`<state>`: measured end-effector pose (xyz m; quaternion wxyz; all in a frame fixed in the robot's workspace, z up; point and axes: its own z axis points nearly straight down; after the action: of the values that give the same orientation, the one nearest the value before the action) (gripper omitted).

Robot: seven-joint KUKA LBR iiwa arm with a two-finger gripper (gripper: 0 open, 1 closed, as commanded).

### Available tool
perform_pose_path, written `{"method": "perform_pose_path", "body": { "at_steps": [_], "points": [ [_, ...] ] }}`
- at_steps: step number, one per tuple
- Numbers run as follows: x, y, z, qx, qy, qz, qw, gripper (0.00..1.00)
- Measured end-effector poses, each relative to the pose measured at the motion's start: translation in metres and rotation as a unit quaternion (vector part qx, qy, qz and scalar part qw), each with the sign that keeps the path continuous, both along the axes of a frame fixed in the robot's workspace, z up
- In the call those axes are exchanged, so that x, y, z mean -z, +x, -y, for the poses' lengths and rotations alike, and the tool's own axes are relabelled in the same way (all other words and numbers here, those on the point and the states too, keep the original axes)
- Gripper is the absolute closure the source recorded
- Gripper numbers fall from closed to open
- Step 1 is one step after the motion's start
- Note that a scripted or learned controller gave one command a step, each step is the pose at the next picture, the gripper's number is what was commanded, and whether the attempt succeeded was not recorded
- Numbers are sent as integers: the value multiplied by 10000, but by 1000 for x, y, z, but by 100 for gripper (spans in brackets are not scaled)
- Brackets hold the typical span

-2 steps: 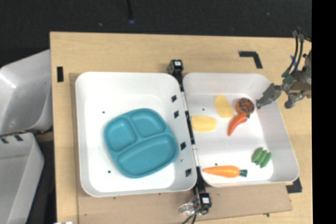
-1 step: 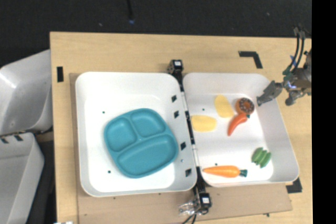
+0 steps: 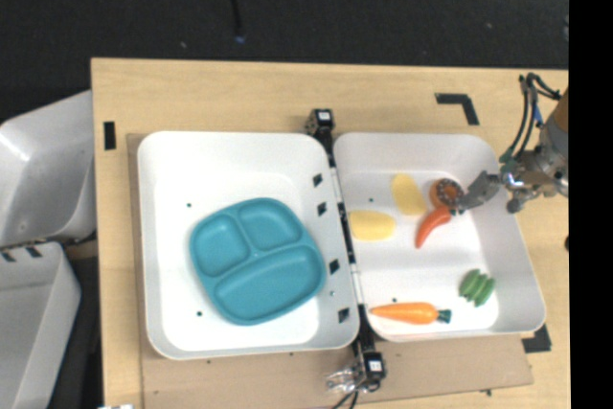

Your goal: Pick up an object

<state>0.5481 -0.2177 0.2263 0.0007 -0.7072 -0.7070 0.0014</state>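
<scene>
The right bin (image 3: 498, 235) holds several toy foods. A pale yellow piece (image 3: 407, 193) and a yellow oval one (image 3: 372, 225) lie near its left side. A red chili pepper (image 3: 433, 226) lies in the middle, with a small round red-brown item (image 3: 446, 193) just above it. A green piece (image 3: 476, 286) and an orange carrot (image 3: 412, 312) rest near the front. My gripper (image 3: 484, 189) reaches in low from the right edge, and its tip is right beside the round red-brown item. Nothing is visibly lifted.
The left bin (image 3: 172, 177) holds a blue divided plate (image 3: 257, 259). A black-clipped divider (image 3: 337, 235) joins the two bins. Cables and the arm's wrist (image 3: 538, 163) hang over the right bin's far right rim. White equipment (image 3: 43, 177) stands at the left.
</scene>
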Motion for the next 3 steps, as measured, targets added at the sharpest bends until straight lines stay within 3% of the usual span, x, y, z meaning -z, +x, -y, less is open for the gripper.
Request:
{"method": "perform_pose_path", "body": {
  "at_steps": [2, 3],
  "points": [
    [125, 3, -2, 6, 2, 5, 10000, 0],
    [110, 5, -1, 18, -9, 42, 10000, 100]
  ]
}}
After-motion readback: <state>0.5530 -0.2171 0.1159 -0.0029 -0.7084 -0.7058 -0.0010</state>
